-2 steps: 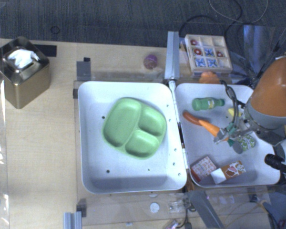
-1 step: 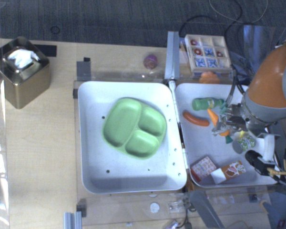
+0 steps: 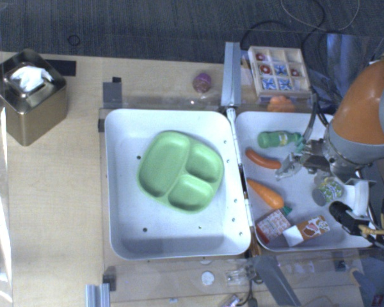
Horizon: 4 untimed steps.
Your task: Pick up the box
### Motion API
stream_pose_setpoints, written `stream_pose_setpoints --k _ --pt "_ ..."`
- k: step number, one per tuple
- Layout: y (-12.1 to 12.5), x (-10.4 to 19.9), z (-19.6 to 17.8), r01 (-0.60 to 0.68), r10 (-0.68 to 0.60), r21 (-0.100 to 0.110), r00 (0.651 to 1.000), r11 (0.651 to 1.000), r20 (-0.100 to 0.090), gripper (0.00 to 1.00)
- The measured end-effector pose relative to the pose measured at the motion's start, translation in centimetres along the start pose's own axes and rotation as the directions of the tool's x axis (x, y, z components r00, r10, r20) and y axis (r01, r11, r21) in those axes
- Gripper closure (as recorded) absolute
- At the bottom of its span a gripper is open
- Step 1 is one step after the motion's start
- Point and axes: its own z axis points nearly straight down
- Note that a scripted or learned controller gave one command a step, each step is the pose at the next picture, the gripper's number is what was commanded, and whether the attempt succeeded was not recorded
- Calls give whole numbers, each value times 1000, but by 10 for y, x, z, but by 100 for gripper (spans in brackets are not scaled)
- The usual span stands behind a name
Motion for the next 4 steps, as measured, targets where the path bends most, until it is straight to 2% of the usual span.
stream_pose_setpoints --k 1,2,3,4 --pt "49 -54 -44 -176 176 0 984 984 1 0" --pt "88 -14 101 -165 165 3 986 986 0 0" --pt "51 -91 4 -28 28 -1 1000 1000 1 0" --pt "80 -38 -27 -236 236 1 972 972 1 0"
